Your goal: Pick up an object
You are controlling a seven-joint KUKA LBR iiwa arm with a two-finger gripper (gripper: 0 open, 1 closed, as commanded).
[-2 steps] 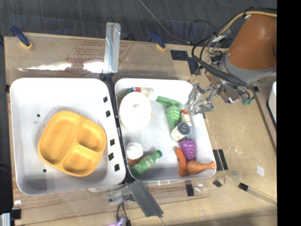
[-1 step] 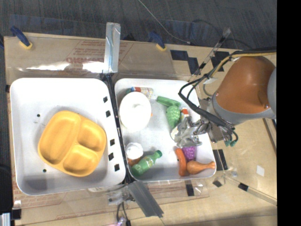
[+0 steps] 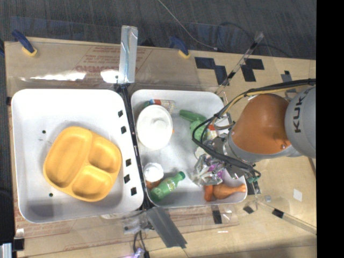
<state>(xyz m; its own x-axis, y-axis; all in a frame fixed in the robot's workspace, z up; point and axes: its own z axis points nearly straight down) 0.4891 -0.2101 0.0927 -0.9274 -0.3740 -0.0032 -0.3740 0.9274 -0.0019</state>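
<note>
Camera view gives you the arm (image 3: 263,125) reaching in from the right over the right bin (image 3: 177,98), with the yellow divided tray (image 3: 81,163) alone in the left bin (image 3: 27,112). You cannot tell how its gripper (image 3: 210,168) is set. Directly under it lies an orange object (image 3: 223,190), long axis left-right along the near wall; the green bottle (image 3: 166,187) lies further left.

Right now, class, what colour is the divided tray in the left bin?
Yellow: the divided tray shows best in the camera view.
</note>
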